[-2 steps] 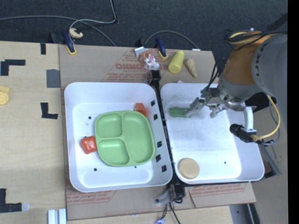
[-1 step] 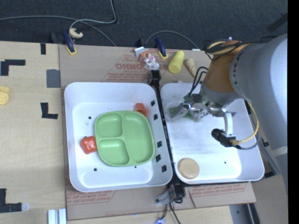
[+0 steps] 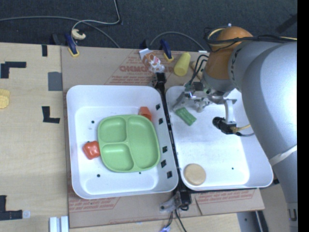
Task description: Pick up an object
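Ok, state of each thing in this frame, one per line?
Gripper: low in the right bin, just above the green block, grip unclear.
Green block: lying flat, right bin.
Tan disc: flat, right bin.
Green plate: upright, left bin.
Orange pieces: beside the plate.

Two bins side by side mid-frame on tabletop. Left bin: divided plate at centre; one small piece touching plate's left edge, another at its upper right. Right bin: flat block upper left, hand just above it; round disc lower left. Cylinder beyond bins, upper centre.
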